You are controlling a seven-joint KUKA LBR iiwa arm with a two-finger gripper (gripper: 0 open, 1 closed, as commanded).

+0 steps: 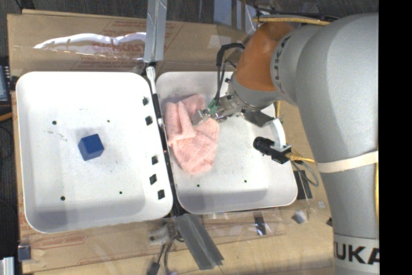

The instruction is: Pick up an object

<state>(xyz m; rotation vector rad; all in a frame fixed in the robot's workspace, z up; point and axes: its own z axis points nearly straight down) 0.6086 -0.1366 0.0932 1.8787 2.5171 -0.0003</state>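
A crumpled pink cloth (190, 134) lies in the right bin (257, 193), against its left wall. A small blue cube (91, 146) sits in the left bin (38, 203), left of centre. My gripper (211, 111) hangs over the right bin at the cloth's upper right edge, touching or just above the fabric. The grey arm with its orange band (257, 64) reaches in from the right and covers the bin's back right part.
A metal divider with black clips (156, 138) runs between the two bins. A black fitting with a cable (270, 148) sticks out near the right bin's right wall. Cardboard (84, 29) lies behind the bins.
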